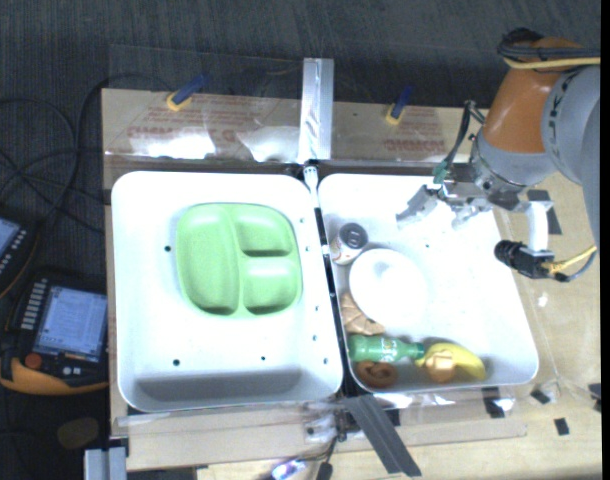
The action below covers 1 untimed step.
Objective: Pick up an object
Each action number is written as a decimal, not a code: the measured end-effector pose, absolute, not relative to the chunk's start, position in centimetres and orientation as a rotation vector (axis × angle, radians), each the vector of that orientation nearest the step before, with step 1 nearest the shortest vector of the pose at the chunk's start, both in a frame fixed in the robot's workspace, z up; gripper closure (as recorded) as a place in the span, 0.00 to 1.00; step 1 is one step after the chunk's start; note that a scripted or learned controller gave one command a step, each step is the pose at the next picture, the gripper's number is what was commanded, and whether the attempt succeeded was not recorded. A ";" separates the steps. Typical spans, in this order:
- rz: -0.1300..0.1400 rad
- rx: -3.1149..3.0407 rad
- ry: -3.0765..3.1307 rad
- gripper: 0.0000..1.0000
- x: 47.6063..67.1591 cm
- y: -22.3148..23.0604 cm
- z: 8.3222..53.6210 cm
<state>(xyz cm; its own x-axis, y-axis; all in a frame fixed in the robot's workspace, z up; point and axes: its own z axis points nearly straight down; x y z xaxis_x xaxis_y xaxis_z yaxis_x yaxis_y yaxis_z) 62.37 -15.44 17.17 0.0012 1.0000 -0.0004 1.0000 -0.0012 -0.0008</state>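
Gripper [440, 206] hung spread and empty at the frame's upper right. Toys [415, 358] lay crammed against the bin wall [530, 343] lower down; fingers could jam there.

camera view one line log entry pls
gripper: open, over right bin, holding nothing | green bottle, white plate: untouched | green tray: left bin

Left bin [135, 298]: we find open floor all round the green divided tray [237, 258] at its centre. Right bin [505, 298]: bare floor along the right side and upper middle. Blocking its left and bottom edges: small metal tin [354, 235], white round plate [387, 280], green bottle [385, 349], yellow banana-like item [453, 363] (tightly packed along the bottom wall). Gripper [443, 204] hangs over the upper right part.
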 end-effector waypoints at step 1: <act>0.005 -2.183 -2.260 0.00 61.9 -15.7 16.2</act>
<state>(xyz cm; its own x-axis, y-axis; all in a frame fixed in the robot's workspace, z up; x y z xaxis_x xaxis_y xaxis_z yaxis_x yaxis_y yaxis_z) 61.89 -15.72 16.19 -0.0346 0.9994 -0.0027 0.9994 0.0346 -0.0019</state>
